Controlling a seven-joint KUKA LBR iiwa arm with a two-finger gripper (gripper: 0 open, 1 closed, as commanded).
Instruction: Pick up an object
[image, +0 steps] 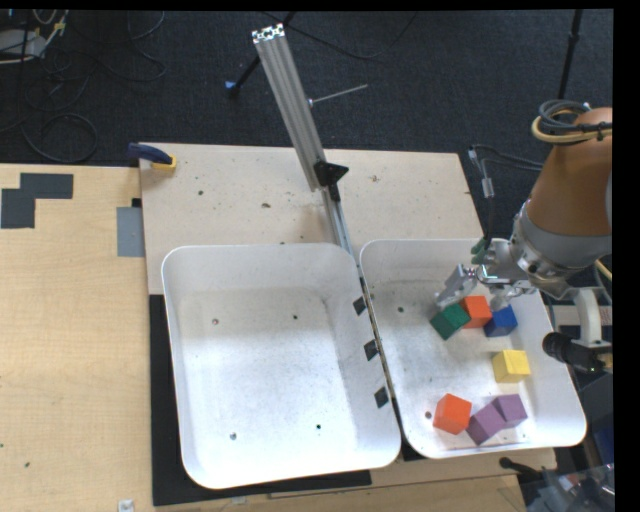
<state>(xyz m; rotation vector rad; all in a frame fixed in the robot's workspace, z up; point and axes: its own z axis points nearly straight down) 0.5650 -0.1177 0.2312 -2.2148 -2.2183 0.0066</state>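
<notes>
My gripper (483, 293) is low over the back of the right bin (560, 425), with its fingers spread open. Just beneath and between them sits a small orange block (477, 309). A green block (449, 320) touches that block on its left and a blue block (502, 321) on its right. The fingers stand apart around this cluster and nothing is lifted. Farther forward in the same bin lie a yellow block (511, 364), a second orange block (452, 413) and purple blocks (497, 417).
The left bin (190, 300) sits beside the right one, split from it by a divider with black clips (370, 348). A slanted aluminium post (295, 110) rises behind the bins. A blue-and-yellow clamp (152, 155) lies at the bench's far left corner.
</notes>
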